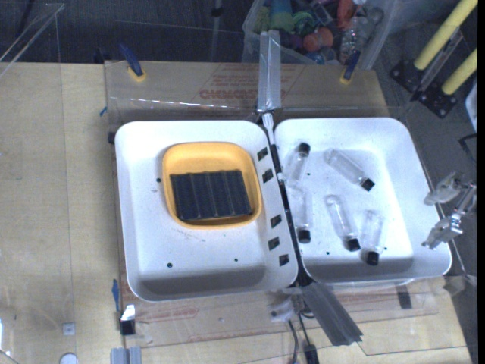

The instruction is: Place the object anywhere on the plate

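From the overhead camera, you are looking at several clear plastic vials with black caps (350,170) lying scattered in the right white bin (394,139). The yellow rectangular plate with a dark ribbed insert (210,183) is sitting in the left white bin (136,203), well to the vials' left.

The two-finger gripper (439,217) of pale grey metal enters at the right edge of the camera view, a little below mid-height. Two slim fingers (441,196) point left, one above the other in the view. They stand apart, with a visible gap and nothing held between them. The upper finger lies nearly level; the lower finger angles slightly down and to the left. The parts behind the fingers are cut off by the frame edge and too blurred to detail.
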Controlling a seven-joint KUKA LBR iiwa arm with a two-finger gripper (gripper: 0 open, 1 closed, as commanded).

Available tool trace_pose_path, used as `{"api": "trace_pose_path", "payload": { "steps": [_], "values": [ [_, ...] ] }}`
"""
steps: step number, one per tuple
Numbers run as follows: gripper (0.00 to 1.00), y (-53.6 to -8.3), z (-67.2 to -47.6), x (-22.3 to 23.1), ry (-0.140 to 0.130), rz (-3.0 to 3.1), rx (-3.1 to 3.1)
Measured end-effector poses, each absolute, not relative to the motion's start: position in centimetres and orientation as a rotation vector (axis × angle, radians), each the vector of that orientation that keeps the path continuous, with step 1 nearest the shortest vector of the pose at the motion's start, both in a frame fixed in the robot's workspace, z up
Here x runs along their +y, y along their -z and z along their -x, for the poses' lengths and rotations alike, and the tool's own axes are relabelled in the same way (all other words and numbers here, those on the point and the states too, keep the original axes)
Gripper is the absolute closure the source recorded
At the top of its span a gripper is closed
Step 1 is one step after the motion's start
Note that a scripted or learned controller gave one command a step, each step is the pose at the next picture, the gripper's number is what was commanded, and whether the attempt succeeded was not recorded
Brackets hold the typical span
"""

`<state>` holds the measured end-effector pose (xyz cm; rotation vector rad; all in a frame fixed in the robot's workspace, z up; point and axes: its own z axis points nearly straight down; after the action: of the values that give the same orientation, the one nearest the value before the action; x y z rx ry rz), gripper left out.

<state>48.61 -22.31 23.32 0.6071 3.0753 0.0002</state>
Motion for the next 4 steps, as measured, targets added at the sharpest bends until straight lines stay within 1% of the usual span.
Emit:
{"api": "trace_pose_path", "payload": {
  "steps": [1, 2, 3, 4],
  "values": [
    [0.0, -22.7, -49.9, -22.3, 0.0, -0.126, 3.132],
    [0.0, -24.3, -49.6, -22.4, 0.002, 0.348, 3.114],
    [0.0, -23.3, -49.1, -22.3, -0.002, 0.797, 3.035],
    [0.0, -23.3, -49.5, -22.1, 0.001, 1.1, 2.936]
  ]
}}
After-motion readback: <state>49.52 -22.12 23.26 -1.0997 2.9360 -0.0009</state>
